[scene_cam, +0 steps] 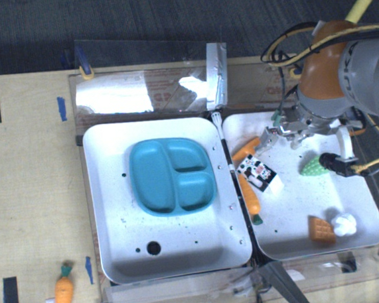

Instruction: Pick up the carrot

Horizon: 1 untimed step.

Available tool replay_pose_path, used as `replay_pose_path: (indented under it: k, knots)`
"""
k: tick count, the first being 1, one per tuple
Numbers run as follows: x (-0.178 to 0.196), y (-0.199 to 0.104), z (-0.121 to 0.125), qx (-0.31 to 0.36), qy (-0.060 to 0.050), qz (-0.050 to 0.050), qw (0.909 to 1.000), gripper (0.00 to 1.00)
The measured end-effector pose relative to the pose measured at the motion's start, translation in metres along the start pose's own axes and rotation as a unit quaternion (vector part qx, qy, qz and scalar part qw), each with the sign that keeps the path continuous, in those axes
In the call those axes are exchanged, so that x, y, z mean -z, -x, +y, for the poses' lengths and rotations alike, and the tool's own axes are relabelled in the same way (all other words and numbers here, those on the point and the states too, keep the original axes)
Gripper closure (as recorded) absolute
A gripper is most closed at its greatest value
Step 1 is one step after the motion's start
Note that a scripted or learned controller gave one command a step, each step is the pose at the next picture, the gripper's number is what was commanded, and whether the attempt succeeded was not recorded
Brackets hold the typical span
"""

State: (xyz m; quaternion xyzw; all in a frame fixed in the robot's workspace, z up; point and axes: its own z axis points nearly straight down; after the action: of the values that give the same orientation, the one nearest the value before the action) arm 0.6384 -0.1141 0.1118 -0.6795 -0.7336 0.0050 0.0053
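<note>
An orange carrot [245, 148] lies in the right bin against its left wall, near the far corner. A second, longer carrot [251, 199] lies along the same wall, its green top toward the near side. A third carrot [63, 296] rests on the bench outside the bins, at the near left. My gripper [282, 135] hangs over the far part of the right bin, just right of the upper carrot. It is open, and bare bin floor shows between the fingers.
A black-and-white patterned item [258, 173] lies between the two carrots. A green piece [311, 167] and an orange-and-white item [331, 227] sit further right in the right bin [298, 237]. The left bin [118, 241] holds a blue divided plate [173, 176].
</note>
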Motion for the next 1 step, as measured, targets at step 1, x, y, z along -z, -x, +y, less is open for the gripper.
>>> replay_pose_path:
  k: [1]
  knots:
    - [-0.0249, -0.0182, 0.0313, -0.081, 0.010, 0.000, 0.9967, 0.00]
